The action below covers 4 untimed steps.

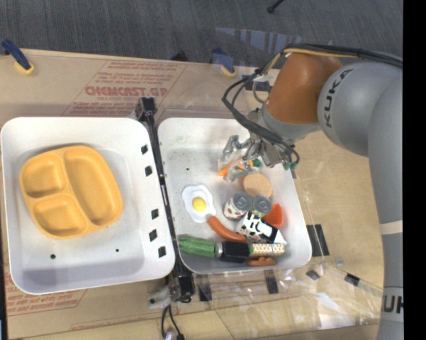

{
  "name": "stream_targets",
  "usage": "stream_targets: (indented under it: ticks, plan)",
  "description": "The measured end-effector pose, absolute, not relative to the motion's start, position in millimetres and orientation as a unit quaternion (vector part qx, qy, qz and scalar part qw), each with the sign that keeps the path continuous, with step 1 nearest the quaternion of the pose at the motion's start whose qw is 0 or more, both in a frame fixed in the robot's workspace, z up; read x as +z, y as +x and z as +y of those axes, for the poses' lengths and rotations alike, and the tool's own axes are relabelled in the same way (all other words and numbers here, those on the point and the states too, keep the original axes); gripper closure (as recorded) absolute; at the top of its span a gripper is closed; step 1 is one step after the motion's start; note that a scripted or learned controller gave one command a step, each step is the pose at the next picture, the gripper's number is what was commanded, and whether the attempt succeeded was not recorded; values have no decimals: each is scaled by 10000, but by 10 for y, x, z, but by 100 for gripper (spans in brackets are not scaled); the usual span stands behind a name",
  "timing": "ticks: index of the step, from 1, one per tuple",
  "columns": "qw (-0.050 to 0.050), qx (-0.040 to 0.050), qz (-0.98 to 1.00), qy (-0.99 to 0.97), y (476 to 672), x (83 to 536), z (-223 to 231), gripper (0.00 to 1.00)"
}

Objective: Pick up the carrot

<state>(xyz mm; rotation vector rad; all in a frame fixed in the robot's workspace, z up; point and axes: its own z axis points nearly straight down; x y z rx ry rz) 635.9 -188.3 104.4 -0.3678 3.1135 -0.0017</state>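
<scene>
The carrot (235, 168), a small orange piece with a green top, lies in the upper middle of the right bin (176, 190). My gripper (244, 152) hangs directly over it, reaching in from the right under the orange wrist band (298, 87). The gripper covers part of the carrot, and only the carrot's left end and some of its green show. Whether the gripper touches the carrot is unclear.
Just below the carrot sit a round tan bun (257, 186), a small can (237, 207) and a red pepper (275, 214). A fried egg (198, 202), a sausage (223, 228) and a green cucumber (198, 246) lie near the bin's front. The left bin holds a yellow divided tray (71, 190).
</scene>
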Motion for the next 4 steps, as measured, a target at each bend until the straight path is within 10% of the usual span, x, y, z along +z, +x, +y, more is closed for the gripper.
stream_targets:
  ticks: [1,2,4]
  plan:
    - [32,5,9928,-1195,5957,1417,-1334,100]
    - [54,11,9911,-1330,6263,1965,-399,100]
    - [34,22,9971,-764,6041,2292,986,100]
